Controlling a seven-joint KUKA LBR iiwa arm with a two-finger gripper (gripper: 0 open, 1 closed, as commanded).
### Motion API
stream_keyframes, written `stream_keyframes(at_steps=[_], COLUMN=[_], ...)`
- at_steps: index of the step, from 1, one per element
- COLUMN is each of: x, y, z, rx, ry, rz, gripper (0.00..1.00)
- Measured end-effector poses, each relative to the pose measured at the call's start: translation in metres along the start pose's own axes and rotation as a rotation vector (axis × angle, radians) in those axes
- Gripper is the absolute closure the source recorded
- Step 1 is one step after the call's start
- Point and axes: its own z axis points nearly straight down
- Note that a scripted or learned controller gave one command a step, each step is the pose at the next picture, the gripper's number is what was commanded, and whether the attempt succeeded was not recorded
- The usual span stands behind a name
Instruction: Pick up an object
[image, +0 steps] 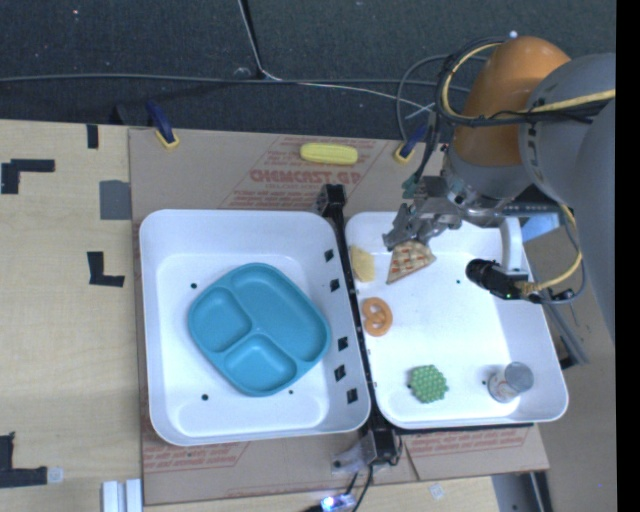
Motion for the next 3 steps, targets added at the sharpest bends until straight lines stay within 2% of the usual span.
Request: stream_keyframes(at_steps=[2,3], x=[0.103,0.156], y=[0.015,0.008], z=[0.009,-0.006], rx=[0.001,0.001], ry=[-0.001,0.000], rz=[0.000,0.000], gripper=[1.00,1.00])
